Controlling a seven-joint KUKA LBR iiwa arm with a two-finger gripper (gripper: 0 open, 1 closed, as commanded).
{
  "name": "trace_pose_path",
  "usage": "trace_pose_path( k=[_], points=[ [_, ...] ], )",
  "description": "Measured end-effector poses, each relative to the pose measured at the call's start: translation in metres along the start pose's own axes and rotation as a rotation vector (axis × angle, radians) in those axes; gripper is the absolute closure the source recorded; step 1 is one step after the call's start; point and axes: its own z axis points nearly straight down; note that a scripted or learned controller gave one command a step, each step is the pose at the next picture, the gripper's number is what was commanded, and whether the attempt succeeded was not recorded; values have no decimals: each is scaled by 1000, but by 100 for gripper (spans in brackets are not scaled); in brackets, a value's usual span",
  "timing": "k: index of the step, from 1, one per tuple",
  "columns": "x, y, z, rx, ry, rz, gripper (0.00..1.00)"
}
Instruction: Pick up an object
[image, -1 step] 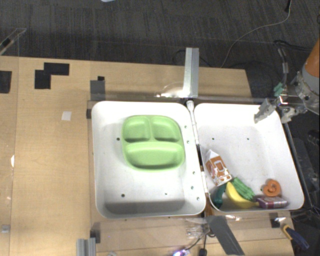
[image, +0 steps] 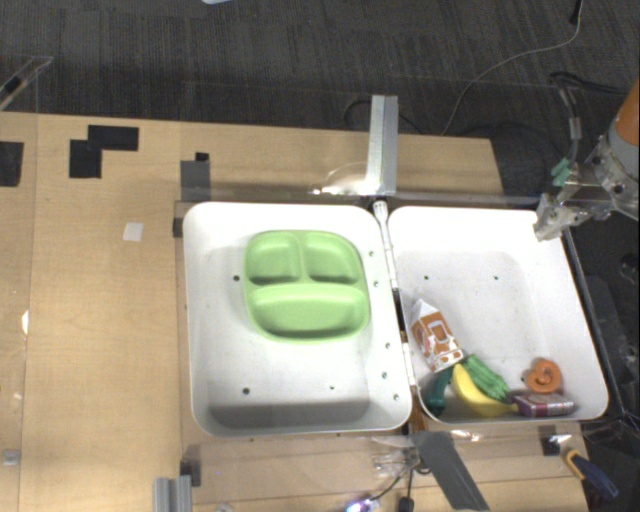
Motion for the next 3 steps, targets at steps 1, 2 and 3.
trace_pose_path(
  k=[1,2,3],
  points=[
    [0,0,0,0,0,0,0],
    [52,-37,114,9,1,142,0],
    [70,-57,163,-10,-1,-15,0]
  ],
)
